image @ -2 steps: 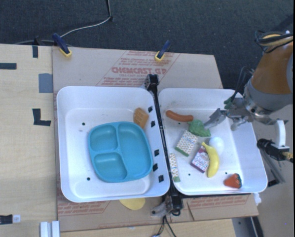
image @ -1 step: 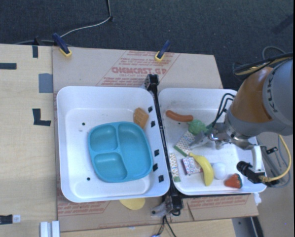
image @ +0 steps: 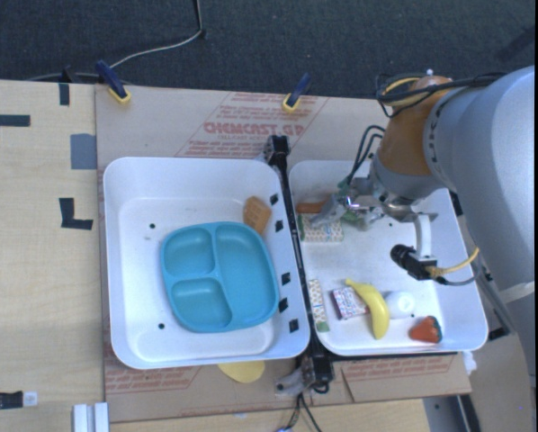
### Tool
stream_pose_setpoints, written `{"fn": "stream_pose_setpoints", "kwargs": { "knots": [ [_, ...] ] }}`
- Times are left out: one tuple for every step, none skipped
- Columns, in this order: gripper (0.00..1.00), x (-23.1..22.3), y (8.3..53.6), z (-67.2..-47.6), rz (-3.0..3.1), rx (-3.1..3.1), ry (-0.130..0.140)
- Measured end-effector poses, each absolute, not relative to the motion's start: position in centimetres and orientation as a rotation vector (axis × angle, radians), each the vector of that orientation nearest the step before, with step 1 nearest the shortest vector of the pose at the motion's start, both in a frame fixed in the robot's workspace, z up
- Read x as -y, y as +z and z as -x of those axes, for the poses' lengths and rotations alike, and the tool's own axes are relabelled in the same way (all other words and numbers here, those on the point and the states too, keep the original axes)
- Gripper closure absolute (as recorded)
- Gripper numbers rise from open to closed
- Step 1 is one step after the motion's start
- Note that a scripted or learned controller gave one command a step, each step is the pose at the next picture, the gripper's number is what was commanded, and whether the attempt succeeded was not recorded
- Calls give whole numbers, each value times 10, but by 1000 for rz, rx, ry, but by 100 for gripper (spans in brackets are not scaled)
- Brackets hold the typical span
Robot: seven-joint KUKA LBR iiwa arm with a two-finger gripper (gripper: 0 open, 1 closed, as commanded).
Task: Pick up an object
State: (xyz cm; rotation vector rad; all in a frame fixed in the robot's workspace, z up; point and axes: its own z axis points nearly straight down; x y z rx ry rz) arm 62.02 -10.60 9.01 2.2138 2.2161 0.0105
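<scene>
My gripper (image: 339,207) hangs low over the back left part of the right bin (image: 458,273), right above a small green and white box (image: 323,231). A brown item (image: 309,207) lies just to its left by the bin wall. A yellow banana (image: 371,307) lies at the front of that bin, with a small red and white packet (image: 347,302) on its left. A white piece (image: 400,304) and a red object (image: 425,330) lie to the banana's right. A flat patterned packet (image: 316,301) rests along the left wall.
The left bin (image: 130,241) holds a blue divided plate (image: 219,274) and a tan cracker-like piece (image: 256,212) by its right wall. A yellow object (image: 242,371) pokes out under that bin's front edge. The arm's grey body (image: 485,169) covers the right bin's far right side.
</scene>
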Motion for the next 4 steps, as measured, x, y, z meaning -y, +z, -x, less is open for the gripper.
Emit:
{"fn": "stream_pose_setpoints", "kwargs": {
  "knots": [
    [0, 110, 96, -663, -2231, -2233, -28],
    [100, 109, 107, -664, -2230, -2232, -25],
    [100, 120, 91, -593, -2213, -2212, 10],
    [0, 118, 87, -591, -2216, -2218, 4]
  ]
}}
